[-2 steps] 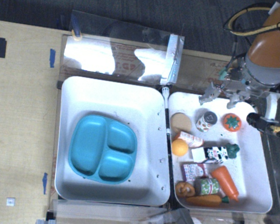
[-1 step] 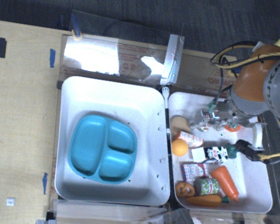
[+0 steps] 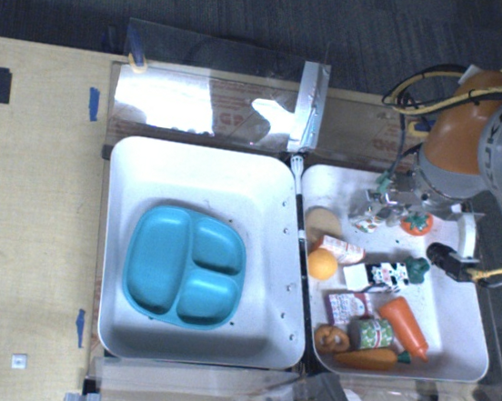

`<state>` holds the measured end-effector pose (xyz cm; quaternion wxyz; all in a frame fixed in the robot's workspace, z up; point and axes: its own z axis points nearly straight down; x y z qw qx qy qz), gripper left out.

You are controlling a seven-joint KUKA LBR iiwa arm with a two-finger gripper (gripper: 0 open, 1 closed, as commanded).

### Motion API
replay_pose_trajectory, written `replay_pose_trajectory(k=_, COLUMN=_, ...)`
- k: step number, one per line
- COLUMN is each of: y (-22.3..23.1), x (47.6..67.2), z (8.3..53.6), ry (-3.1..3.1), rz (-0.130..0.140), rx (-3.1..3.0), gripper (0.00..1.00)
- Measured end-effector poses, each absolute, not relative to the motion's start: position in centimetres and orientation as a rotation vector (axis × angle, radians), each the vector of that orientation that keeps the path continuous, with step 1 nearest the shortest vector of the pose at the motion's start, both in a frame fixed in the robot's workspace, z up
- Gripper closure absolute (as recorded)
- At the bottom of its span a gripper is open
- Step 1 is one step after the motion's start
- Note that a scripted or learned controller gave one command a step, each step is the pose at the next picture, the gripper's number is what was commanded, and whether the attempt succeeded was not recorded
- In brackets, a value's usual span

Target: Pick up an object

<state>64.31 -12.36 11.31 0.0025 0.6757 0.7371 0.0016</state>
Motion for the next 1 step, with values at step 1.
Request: replay_pose_trajectory(k=1, y=1.32, x=64.71, z=18.74, ry=2.093, rz=0.012, rx=2.340, gripper=1.00)
